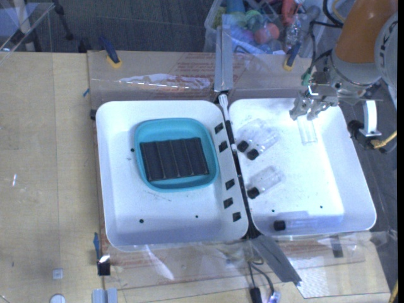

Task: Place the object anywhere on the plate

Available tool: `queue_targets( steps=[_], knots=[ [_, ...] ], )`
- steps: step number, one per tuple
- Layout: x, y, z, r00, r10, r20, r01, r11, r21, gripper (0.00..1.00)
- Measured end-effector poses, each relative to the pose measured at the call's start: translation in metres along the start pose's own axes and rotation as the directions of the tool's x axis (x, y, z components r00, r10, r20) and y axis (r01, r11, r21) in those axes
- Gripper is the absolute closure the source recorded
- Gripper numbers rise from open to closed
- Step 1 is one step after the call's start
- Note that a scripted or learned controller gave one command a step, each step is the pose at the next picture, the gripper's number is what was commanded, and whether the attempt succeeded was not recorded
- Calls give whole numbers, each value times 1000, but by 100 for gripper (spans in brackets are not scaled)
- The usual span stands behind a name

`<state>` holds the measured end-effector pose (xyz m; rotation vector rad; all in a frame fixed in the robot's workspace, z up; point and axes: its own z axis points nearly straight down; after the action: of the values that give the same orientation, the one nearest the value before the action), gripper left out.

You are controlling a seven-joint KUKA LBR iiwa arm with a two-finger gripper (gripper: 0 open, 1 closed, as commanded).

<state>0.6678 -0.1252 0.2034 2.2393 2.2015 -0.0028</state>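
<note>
A teal plate (169, 124) lies in the left bin (117, 188), and a dark ribbed slab (173, 158) rests on it. In the right bin (341, 188) lie clear plastic bottles with black caps: two side by side (260, 137) near the divider, one lower (266, 180), and one along the front wall (300, 222). A small clear piece (307, 132) lies at the bin's far side. My gripper (305, 110) hovers just above that clear piece, at the bin's far right. Its fingers look open with nothing between them.
A raised divider with black tabs (228, 163) separates the two bins. Behind them stands a clear tub of colourful toys (265, 11). Cables and the arm's orange-banded body (369, 24) crowd the far right corner.
</note>
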Motion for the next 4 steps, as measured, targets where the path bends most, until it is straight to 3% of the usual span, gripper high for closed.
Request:
queue_targets(
  steps=[1,2,3,4],
  knots=[
    [0,0,0,1000,0,0,0,1000,0,0],
    [-51,0,-77,998,-63,0,63,998,-3,0],
    [-97,1,-66,1000,-12,0,12,1000,-4,0],
    [-97,2,-76,1000,-14,4,14,1000,-7,100]
  ],
)
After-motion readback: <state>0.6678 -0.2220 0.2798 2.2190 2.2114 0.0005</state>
